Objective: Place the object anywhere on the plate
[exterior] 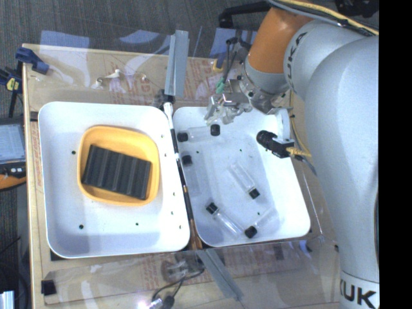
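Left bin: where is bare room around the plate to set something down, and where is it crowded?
In the left bin, bare white floor borders the yellow plate all round, widest below it toward the near rim. The plate is mostly covered by a dark ribbed block; only its rim is free. The right bin is crowded: clear tubes with black caps lie scattered, and the pincer hangs over its far edge.

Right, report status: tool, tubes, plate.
Tool over right bin's far edge, nothing seen held. Clear tubes lying in right bin. Yellow plate in left bin, dark ridged block on it.
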`<state>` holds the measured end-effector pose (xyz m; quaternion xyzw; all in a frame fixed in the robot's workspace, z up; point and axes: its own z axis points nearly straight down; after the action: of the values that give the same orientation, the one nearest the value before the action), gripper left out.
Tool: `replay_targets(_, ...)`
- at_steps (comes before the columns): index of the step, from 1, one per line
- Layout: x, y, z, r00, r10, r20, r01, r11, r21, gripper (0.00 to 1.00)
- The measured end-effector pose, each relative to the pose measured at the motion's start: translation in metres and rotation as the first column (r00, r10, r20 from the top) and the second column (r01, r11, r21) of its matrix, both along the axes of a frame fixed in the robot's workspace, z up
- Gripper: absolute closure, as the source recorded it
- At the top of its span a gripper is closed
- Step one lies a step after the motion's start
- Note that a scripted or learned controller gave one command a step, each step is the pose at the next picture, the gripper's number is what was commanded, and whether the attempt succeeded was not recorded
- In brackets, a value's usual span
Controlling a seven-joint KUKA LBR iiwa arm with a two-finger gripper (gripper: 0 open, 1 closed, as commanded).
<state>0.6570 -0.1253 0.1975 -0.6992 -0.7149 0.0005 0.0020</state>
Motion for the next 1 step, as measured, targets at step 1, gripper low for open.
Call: replay_targets(1,-0.0042,0.0657,-0.0066,0.975,0.224,-0.001,-0.224,0.975,-0.001,1.00)
